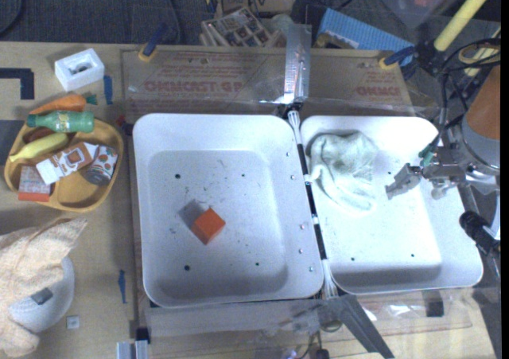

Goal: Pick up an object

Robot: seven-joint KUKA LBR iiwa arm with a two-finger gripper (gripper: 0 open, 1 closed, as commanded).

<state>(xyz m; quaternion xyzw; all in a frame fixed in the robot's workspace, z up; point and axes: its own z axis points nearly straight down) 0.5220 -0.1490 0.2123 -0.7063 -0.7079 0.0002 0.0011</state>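
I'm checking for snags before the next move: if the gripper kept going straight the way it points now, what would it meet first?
Probably the crumpled white cloth in the right bin; the gripper points leftward at it, though its height above is unclear.

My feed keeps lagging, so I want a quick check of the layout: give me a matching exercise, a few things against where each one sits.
Things:
1. small orange cube
2. crumpled pale cloth
3. green plastic bottle
4. gripper

Places:
A. yellow bowl left of the bins
B. over the right white bin, right of the cloth
C. left white bin
D. right bin, far left part

Pairs: 1-C, 2-D, 3-A, 4-B
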